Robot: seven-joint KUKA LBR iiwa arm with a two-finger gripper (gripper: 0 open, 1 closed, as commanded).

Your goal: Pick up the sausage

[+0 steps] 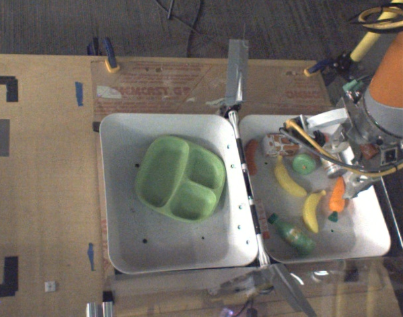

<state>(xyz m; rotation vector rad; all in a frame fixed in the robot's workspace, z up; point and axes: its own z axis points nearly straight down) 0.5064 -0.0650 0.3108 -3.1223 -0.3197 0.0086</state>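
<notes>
1. Far left: brown cardboard-covered surface [43,197] with black corner marks and short strips of blue tape.
2. Left white bin [122,243], shallow and square, sitting on that surface; inside it, a green divided plate [180,177] with three compartments, lying flat and turned at an angle, roughly in the bin's middle.
3. Between the two bins: a strip of grey tape [236,71] running up from the seam where the rims meet.
4. Right white bin [366,243], rim touching the left bin's rim along the seam.
5. Sausage [252,157], reddish and short, lying lengthwise against the right bin's left wall, in the upper-left part, apart from the arm.
6. Just right of the sausage: a small printed packet [279,144], then a green round fruit [303,163] close by.
7. Below those: two yellow bananas, one [289,180] slanted near the middle, the other [311,211] lower and to its right.
8. Near the bin's front: a green bottle [291,233] lying on its side.
9. Orange carrot [337,195] with a green tip, right of the lower banana.
10. Far right: grey arm with orange band [393,71] leaning in over the bin's upper-right corner, cables looped beneath it; claw [343,170] low beside the carrot, cannot tell whether spread or closed.
</notes>
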